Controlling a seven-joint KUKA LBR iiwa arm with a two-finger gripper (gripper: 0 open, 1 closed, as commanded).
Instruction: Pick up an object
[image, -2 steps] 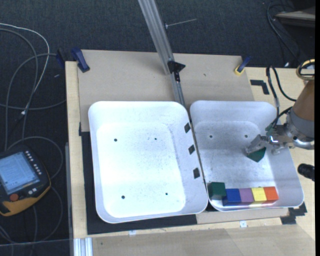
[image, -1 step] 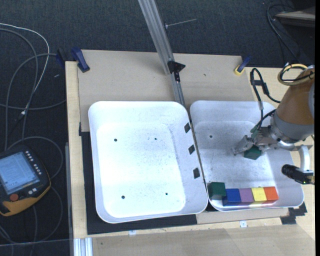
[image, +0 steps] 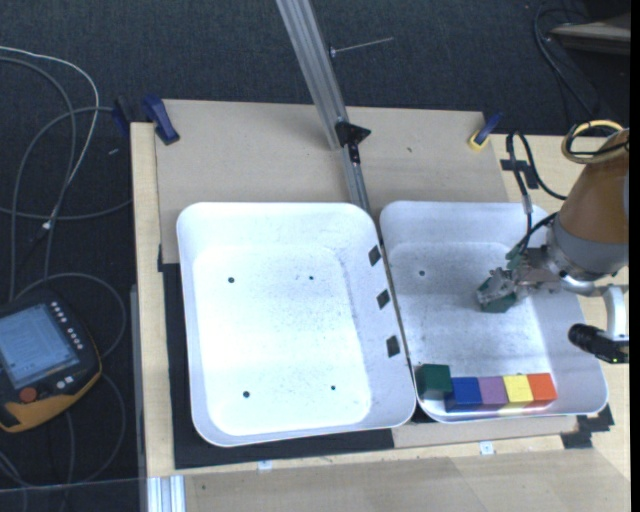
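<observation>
Along the near edge of the right bin lies a row of blocks: a green block, a blue block, a purple block, a yellow block and an orange block. My gripper is low over the middle of the right bin, reaching in from the right, well behind the row of blocks. A small dark greenish shape sits at its tip; I cannot tell whether that is an object or part of the gripper.
The left bin lies beside the right one, joined by black clips. A metal pole slants up from behind the bins. A teach pendant and cables lie on the floor at left.
</observation>
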